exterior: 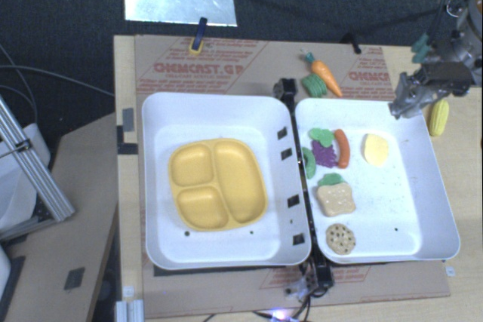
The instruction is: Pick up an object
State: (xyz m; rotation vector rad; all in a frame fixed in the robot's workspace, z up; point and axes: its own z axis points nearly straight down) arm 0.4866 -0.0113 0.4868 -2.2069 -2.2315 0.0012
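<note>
A: Progress on the pick?

B: None visible yet. Gripper (pixel 407 103) up at the far right corner of the right bin (pixel 430 185), above the rim, grey and blurred against the wall. Impossible to tell how far open; nothing seen between the tips, so no claim of a hold.

A: And the candidates?

B: All lying in the right bin, well apart from the tool. Purple grapes (pixel 325 153) with a green leaf (pixel 322 136) just above, an orange sausage (pixel 342 148) touching alongside, a pale yellow cheese piece (pixel 376 149) nearest the arm. Lower down, a bread slice (pixel 336 199) with a green bit on top, then a cookie (pixel 340 238) near the front edge.

A: Outside the bins?

B: A carrot (pixel 325 75) on the cardboard beyond the rims, a yellow corn cob (pixel 438 118) just past the right wall. Left bin (pixel 151 185) carrying only the yellow divided tray (pixel 217 183).

A: Remaining work?

B: Practically everything, judging from this: choosing a target, descending, closing, lifting. Cheese piece likely the shortest reach, though flat and probably awkward to pinch
</note>
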